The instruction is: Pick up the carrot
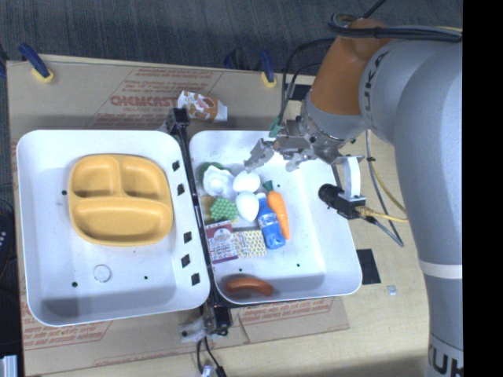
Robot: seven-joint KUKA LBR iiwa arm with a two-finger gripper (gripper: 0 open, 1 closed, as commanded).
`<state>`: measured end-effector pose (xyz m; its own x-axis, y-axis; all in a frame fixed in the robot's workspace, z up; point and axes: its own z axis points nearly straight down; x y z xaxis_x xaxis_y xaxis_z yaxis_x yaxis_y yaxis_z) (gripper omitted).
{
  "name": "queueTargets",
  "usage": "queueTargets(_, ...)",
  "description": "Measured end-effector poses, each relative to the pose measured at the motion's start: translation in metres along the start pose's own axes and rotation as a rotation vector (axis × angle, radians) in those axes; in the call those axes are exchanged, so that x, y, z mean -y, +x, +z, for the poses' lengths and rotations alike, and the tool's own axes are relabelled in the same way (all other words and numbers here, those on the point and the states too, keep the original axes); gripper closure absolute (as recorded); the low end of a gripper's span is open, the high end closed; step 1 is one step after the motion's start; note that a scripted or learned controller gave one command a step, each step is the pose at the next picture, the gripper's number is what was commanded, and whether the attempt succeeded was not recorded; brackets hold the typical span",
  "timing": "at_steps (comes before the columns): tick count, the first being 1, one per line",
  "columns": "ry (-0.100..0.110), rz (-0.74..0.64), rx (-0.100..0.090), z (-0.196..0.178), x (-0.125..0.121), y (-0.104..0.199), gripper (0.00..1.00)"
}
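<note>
An orange carrot (279,213) with a green top lies in the right bin (330,250), beside a blue bottle (270,229) on its left. My gripper (277,156) hangs over the back of the right bin, up and slightly left of the carrot's green end. Its two fingers are spread apart with nothing between them. The carrot lies free, apart from the fingers.
White eggs (246,204), a green item (223,209), snack packets (236,244) and a sausage (248,287) crowd the right bin's left half. A yellow divided plate (120,197) sits in the left bin (47,289). A small wrapper (200,105) lies behind the bins.
</note>
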<state>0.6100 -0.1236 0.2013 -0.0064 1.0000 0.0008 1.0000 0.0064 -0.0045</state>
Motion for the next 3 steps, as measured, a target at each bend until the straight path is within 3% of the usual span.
queueTargets(1, 0.002, -0.044, 0.001, 0.097, -0.020, -0.016, 0.00)
queueTargets(2, 0.000, -0.423, 0.000, 0.110, 0.010, -0.028, 0.00)
queueTargets(3, 0.001, -0.427, 0.000, 0.100, 0.010, -0.028, 1.00)
